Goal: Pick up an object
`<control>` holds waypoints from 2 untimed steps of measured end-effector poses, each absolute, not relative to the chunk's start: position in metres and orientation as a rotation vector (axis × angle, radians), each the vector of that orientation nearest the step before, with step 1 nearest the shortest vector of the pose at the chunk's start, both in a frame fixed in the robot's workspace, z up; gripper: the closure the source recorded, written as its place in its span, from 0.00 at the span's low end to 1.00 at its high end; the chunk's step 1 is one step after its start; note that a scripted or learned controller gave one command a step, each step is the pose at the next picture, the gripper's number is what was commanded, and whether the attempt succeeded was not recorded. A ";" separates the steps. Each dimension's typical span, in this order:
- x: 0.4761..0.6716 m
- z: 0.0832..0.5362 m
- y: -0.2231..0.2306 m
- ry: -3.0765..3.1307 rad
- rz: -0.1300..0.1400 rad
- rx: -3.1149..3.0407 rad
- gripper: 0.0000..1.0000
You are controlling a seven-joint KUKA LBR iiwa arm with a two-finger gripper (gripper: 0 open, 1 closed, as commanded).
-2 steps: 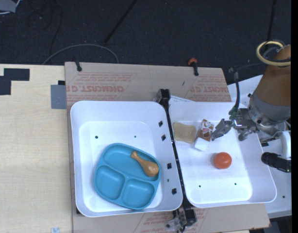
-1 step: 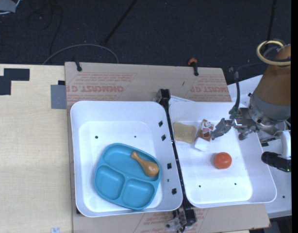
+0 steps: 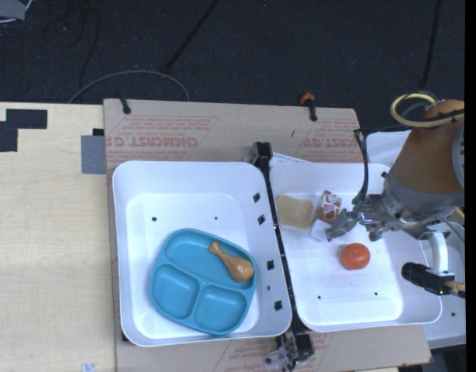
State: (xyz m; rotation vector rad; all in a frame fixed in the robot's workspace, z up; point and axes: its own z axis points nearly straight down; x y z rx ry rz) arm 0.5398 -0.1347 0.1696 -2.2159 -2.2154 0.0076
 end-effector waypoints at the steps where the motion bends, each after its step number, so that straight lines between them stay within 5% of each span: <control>1: 0.535 0.116 -0.132 -2.229 -0.010 -2.224 0.00; 2: 0.535 0.103 -0.131 -2.224 -0.003 -2.221 0.00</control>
